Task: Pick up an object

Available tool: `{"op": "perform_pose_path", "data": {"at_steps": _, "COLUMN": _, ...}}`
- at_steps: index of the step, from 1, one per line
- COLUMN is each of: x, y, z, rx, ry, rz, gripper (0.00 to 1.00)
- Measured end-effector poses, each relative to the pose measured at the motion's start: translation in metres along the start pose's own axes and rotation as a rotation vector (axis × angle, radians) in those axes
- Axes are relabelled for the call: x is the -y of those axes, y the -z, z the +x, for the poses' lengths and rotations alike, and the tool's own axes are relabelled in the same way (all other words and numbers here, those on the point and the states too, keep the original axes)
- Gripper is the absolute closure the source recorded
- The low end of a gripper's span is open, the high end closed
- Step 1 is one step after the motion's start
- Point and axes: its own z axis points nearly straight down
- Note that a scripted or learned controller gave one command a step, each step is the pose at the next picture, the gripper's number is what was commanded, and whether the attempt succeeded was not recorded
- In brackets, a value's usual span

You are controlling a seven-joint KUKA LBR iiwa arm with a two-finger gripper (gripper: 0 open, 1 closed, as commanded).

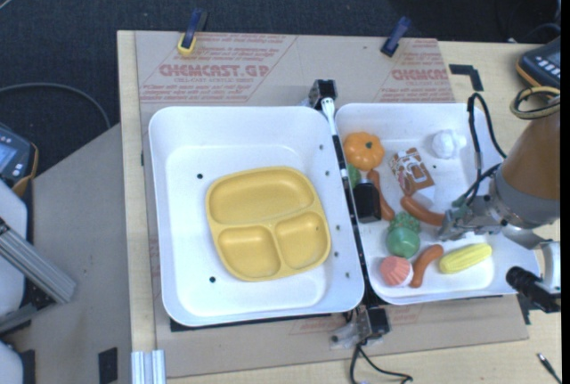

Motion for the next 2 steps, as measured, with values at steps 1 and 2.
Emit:
{"op": "perform_pose_path", "data": {"at_steps": 1, "x": -0.002, "y": 0.047, "z": 0.008, "rx": 0.003, "ry": 0.003, "rz": -0.006, "gripper": 1.00}}
{"op": "perform_pose_path", "data": {"at_steps": 2, "x": -0.008, "y": 0.092, "z": 0.004, "rx": 0.003, "ry": 0.002, "rz": -0.007, "gripper": 1.00}}
